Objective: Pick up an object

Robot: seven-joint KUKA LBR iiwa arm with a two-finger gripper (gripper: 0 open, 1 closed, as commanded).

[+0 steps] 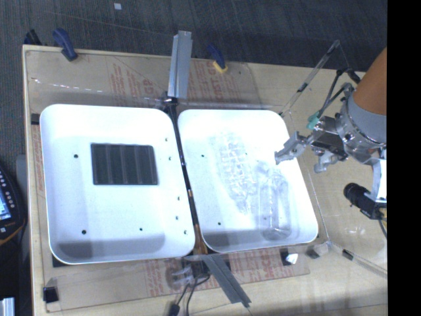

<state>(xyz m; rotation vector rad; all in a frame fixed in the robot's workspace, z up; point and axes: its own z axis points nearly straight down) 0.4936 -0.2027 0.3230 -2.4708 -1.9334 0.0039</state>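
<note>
Camera view is showing a clear, crumpled plastic bottle (275, 206) lying in the right white bin (197, 176), near its front right corner. Beside that bin's right rim, the two-finger gripper (304, 153) is hovering with fingers spread and nothing between them; lowering squarely over the bottle's body seems wisest.
</note>
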